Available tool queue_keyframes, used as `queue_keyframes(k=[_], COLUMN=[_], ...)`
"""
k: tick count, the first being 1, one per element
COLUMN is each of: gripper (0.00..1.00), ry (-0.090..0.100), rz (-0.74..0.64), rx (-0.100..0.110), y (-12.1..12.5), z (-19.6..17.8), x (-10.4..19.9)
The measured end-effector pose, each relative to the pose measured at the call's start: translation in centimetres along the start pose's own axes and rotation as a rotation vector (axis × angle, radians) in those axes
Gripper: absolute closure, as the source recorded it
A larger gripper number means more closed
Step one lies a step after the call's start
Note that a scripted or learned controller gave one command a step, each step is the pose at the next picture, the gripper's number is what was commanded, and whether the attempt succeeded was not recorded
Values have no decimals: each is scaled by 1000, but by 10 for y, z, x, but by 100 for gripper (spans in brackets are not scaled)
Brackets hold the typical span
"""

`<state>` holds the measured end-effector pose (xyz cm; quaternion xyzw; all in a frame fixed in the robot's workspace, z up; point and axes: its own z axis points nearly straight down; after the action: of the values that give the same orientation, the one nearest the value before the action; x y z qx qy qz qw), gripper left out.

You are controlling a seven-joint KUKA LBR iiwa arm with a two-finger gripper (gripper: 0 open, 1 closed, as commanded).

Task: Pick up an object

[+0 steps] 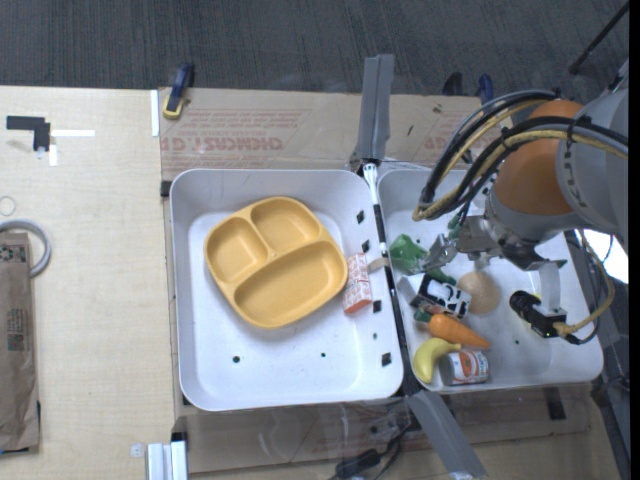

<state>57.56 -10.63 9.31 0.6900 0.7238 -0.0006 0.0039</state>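
We note a pale wooden bench set against dark grey carpet at the far side, with a brown cardboard sheet lying under the two bins. At the far left of the bench a brown paper packet lies along the edge, and a blue-and-yellow clamp sits at the far corner of the cardboard.

The left bin carries a yellow divided plate near its centre. Just right of the plate, against the bin's right wall, lies a small orange-and-white packet.

The right bin holds a cluster toward its left side: a green item at the far end, a black-and-white toy nearer, a beige egg-shaped object just beside it, an orange carrot, a yellow banana and a small can lying at the near edge.

The grey arm, with its orange band, reaches in from the right. Its gripper hangs over the far part of the cluster, close beside the green item. We cannot tell whether the pincer is apart or together, and we see no object between it.
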Motion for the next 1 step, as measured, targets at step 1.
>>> queue_keyframes(k=[1], gripper=[0], ry=[4], rz=[195], rx=[12], y=[-23], z=[-95], x=[37])
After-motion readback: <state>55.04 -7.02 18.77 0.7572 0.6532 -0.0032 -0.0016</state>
